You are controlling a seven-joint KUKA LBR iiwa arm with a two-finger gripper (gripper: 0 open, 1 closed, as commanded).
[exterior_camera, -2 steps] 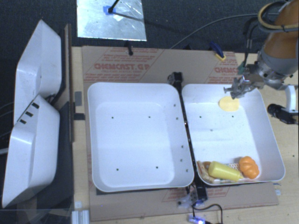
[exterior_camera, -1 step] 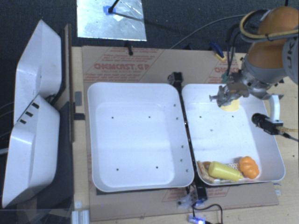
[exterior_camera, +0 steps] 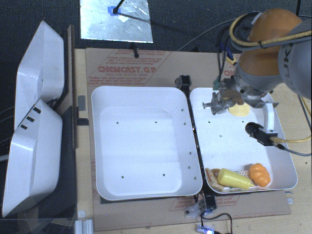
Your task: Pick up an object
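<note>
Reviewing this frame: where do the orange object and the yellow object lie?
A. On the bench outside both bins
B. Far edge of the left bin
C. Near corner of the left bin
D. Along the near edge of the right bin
D: the orange object and the yellow object lie side by side along the near edge of the right bin, away from the gripper at its far end.

Pale yellow flat piece [exterior_camera: 240,110] – right bin's far end, lying flat
</note>
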